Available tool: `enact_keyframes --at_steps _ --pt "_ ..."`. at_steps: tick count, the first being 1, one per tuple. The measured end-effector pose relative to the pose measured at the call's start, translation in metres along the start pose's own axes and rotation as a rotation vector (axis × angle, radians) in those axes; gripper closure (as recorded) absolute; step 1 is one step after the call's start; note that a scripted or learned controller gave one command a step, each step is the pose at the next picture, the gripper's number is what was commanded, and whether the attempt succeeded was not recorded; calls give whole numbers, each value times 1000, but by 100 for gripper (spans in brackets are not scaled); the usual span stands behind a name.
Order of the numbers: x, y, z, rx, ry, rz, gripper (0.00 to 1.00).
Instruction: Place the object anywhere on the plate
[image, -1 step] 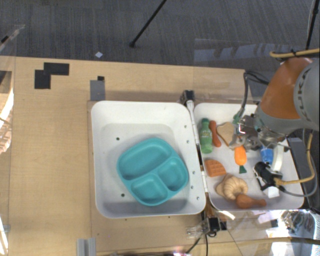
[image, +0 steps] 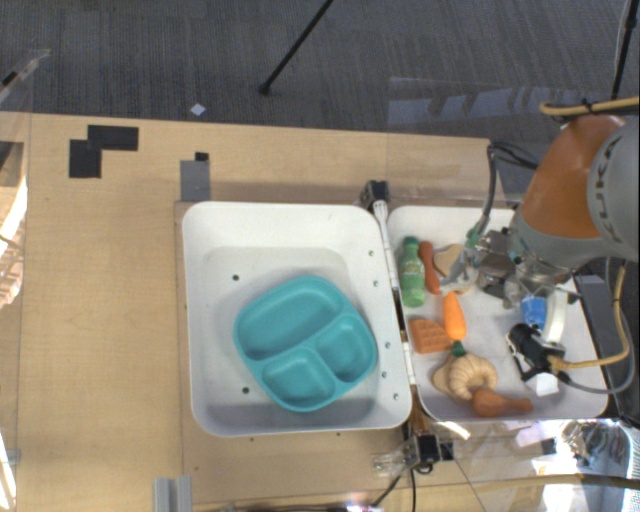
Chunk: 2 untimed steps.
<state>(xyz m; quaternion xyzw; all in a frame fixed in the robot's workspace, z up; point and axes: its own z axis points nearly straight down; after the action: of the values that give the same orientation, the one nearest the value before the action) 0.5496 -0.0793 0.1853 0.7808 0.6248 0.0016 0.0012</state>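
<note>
Left bin (image: 200, 300): teal divided plate (image: 305, 343), nothing on it. Right bin (image: 590, 405): green bottle (image: 410, 268), orange carrot (image: 454, 316), croissant (image: 468, 375) among other toy foods. Gripper (image: 480, 262) hovers over bin's upper part; finger state cannot be told.

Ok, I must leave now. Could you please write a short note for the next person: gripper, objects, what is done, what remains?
Gripper: low over the right bin, above the toy food; whether it holds anything cannot be told.
Plate: teal, three compartments, in the left bin, nothing on it.
Right bin: green bottle, carrot, croissant and other pieces.
Done: nothing placed. Left: pick one object and put it on the plate.
</note>
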Motion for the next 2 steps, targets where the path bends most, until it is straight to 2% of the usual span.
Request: enact_keyframes --at_steps 1,2 --pt "2 2 -11 -4 1 -7 100" --pt "-66 26 -81 -7 -4 -159 100"
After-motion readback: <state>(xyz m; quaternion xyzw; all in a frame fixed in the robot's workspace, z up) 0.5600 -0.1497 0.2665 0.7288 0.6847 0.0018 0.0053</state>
